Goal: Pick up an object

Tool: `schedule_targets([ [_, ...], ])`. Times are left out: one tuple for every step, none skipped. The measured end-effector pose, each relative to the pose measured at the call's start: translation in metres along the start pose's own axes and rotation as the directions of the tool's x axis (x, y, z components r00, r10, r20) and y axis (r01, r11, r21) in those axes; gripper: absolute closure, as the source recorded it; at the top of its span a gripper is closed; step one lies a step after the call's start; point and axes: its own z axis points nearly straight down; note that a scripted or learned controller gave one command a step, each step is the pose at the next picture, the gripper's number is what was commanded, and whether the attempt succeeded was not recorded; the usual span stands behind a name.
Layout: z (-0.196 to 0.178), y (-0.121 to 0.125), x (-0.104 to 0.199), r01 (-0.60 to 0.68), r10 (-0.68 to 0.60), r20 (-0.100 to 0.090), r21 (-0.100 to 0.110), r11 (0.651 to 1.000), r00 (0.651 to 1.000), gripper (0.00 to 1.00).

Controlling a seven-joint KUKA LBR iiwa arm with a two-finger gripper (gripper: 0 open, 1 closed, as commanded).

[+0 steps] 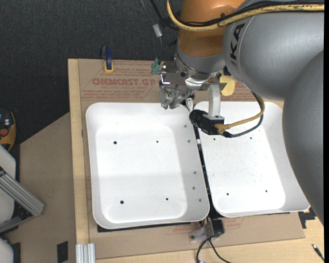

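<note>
A: Camera view is taken first: where is the tool (172,100) seen?

B: It is seen at the far end of the table (79,215), low over the far rim of the left-hand bin (90,154), close to the seam where the two bins meet. It is carried by the grey arm (288,61), which is reached in from the right, with the orange band (205,13) seen just above the wrist.

A: Can it be said whether the tool is apart or together?

B: That cannot be told. The tip is seen as a small cluster of grey metal parts, and its state is not made out at this angle.

A: And the object to be picked up, where is it placed?

B: Its place cannot be told from this view. In the left-hand bin a few small dark dots are seen on the white floor, and similar dots are seen in the right-hand bin (247,174).

A: What else is noted near the wrist?

B: A black fitting (204,122) is hung just over the seam between the bins, and a tan cable (247,121) is looped from it across the far part of the right-hand bin.

A: Anything along the far edge?

B: A blue and yellow clamp (107,59) is fixed at the far left of the table, and a green clamp (156,66) is seen just beside the wrist. Reddish lettering (123,81) is printed on the brown surface between them.
</note>
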Motion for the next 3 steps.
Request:
schedule_targets([
  [-0.024, -0.017, -0.008, -0.006, 0.006, -0.001, -0.006, 1.000, 1.000, 1.00],
  [0.050, 0.015, 0.091, 0.004, -0.004, -0.002, -0.003, 1.000, 1.000, 1.00],
  [-0.018, -0.007, 0.078, -0.004, 0.004, -0.003, -0.014, 1.000, 1.000, 1.00],
])
